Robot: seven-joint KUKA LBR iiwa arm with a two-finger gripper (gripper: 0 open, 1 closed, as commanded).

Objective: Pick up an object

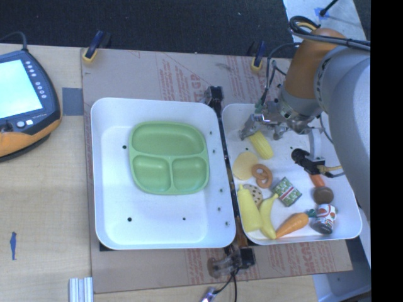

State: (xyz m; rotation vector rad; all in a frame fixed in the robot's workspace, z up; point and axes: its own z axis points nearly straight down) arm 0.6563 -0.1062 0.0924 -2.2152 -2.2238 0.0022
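Yellow corn cob (261, 146), long axis slanting upper-left to lower-right, just below jaws (263, 128); jaw state unclear.

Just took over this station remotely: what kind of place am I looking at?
Probably a robotics lab bench set up for pick tests. Two white bins sit on clamped cardboard, the right one filled with toy food like a carrot, and a teach pendant lies at the left.

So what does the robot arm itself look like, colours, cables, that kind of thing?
The arm is bulky, rounded and light grey, with an orange band above the wrist. Thin dark cables loop around the wrist, and a black cable runs over the top. The gripper is small, metallic grey, with two fingers.
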